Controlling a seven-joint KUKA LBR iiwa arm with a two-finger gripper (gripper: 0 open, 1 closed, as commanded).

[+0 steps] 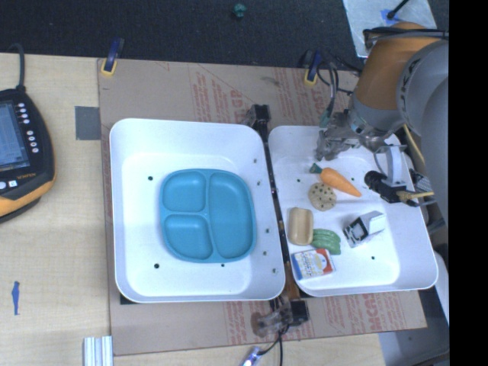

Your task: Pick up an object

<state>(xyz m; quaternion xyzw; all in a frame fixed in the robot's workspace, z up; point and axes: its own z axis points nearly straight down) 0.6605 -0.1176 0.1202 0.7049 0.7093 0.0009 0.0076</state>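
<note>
Milk carton at bin edge, pincer above carrot

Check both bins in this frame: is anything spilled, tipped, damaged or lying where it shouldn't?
Nothing stands out. The blue divided plate lies flat in the left bin. The carrot, cookie and small packet lie loose inside the right bin, none over a rim.

Blue plate fills left bin; right bin crowded
</note>
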